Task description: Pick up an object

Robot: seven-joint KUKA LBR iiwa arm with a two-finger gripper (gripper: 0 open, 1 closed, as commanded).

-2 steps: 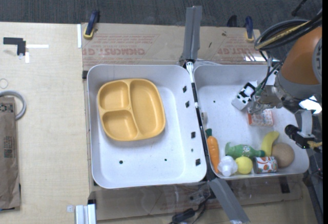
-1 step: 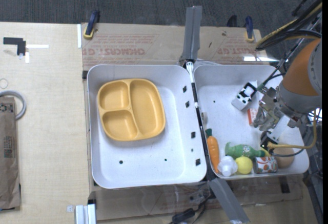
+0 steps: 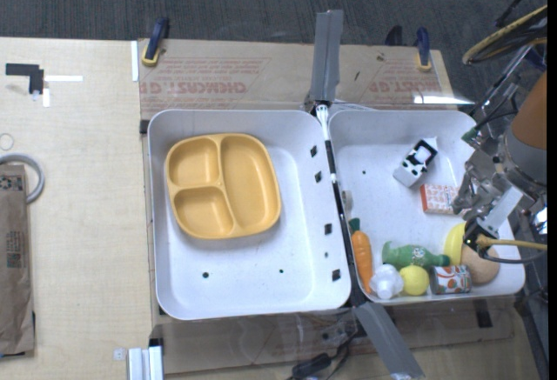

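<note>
Over right bin [image 3: 383, 130], my tool [image 3: 477, 211] near banana [image 3: 454, 241]; finger state unclear. I'd descend straight, centred on banana.

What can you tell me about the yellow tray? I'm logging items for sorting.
The yellow tray is an oval, plastic-looking dish with three compartments: two smaller ones on the left, one large one on the right. It lies flat and right side up in the upper left part of the left bin, turned slightly, resting on the bin's floor. Nothing sits in it or touches it.
</note>
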